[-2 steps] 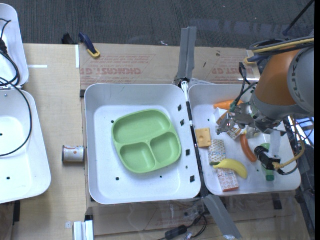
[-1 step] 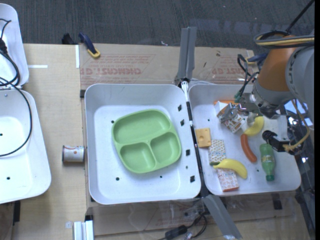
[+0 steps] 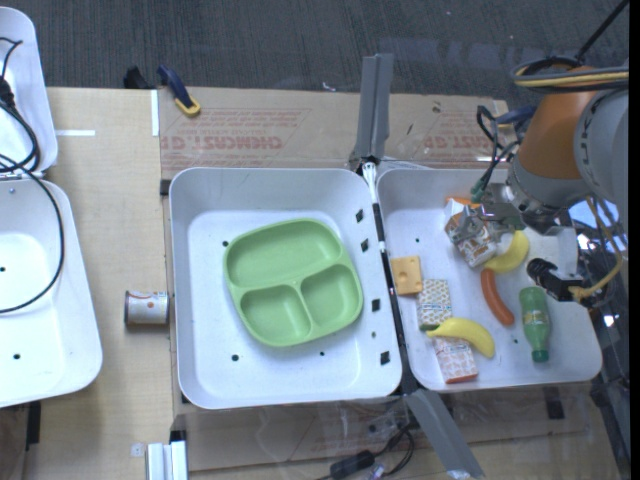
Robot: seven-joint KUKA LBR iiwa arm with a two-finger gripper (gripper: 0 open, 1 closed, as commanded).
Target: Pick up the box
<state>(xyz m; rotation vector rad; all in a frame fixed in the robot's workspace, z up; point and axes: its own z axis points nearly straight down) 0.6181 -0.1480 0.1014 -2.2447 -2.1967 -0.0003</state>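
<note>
Camera view has my arm [image 3: 575,138] reaching in from the right over the right-hand bin [image 3: 570,368], end effector [image 3: 478,230] down at the bin's upper middle. It's sitting right on a crumpled silvery packet [image 3: 470,236]; whether it's gripping that or how far open it is, I can't tell from up here.

The box [image 3: 455,358] I'm after lies flat at the near edge of that bin, small, white and red, touching the near banana [image 3: 466,333] just above it. I'd judge it light cardboard, stiff enough but easy to crush, so take it across its narrow sides, gently. The banana crowds one side, so expect a nudge.

Around it: a patterned packet [image 3: 434,301], a cheese block [image 3: 407,274], a sausage [image 3: 497,298], a green bottle [image 3: 535,323], a second banana [image 3: 510,253]. The left bin [image 3: 200,368] carries a green divided plate [image 3: 292,281]. Smooth white plastic floor, so things may slide. Beyond, the cardboard-topped bench [image 3: 110,208] with a small can [image 3: 147,308], and dark carpet [image 3: 300,18] behind.
</note>
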